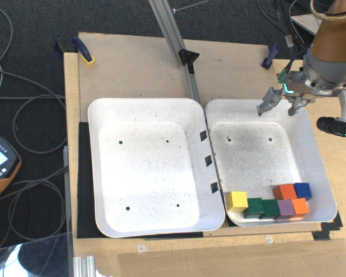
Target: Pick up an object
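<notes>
hand point(282, 104) over right bin point(311, 149), blocks point(271, 202) inside

gripper point(281, 104) hung open over right bin's point(311, 149) far edge | coloured blocks point(271, 202) clustered at its near edge | left bin point(104, 154) beside

A tan bench point(138, 68) fills the middle of the frame, on a dark carpeted floor point(23, 27). Two shallow white bins sit directly on it, side by side and touching along their inner edges: the left bin point(98, 154) at centre left, the right bin point(311, 154) at centre right. A black mat point(81, 178) shows under the left bin's left edge. Blue clamps grip the bench's far edge, one at upper left point(83, 49), one at upper right point(270, 56). A grey metal post point(167, 22) rises from the bench between the bins.
</notes>
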Robot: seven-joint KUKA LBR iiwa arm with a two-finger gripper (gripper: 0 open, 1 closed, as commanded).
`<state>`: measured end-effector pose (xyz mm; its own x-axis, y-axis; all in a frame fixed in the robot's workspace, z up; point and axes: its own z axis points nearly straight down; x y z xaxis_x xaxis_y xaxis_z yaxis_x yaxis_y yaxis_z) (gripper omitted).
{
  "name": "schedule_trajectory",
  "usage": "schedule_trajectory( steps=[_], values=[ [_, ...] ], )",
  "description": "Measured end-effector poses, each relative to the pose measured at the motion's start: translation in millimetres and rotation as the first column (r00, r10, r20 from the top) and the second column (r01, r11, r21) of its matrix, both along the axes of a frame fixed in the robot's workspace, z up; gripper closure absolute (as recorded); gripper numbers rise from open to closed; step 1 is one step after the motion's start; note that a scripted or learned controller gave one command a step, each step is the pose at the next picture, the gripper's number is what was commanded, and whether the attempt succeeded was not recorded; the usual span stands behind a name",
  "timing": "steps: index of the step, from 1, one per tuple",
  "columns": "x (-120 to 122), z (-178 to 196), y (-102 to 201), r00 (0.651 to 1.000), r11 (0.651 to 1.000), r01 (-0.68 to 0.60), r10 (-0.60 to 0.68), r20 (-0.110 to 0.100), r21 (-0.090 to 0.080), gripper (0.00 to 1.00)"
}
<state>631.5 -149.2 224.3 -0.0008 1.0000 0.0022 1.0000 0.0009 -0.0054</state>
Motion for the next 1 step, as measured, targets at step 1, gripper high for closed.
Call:
schedule_trajectory(
  steps=[1],
  values=[
    [0.9, 2.7, 0.0, 1.0, 1.0, -0.001, 0.001, 0.004, -0.002, 0.0]
  ],
)
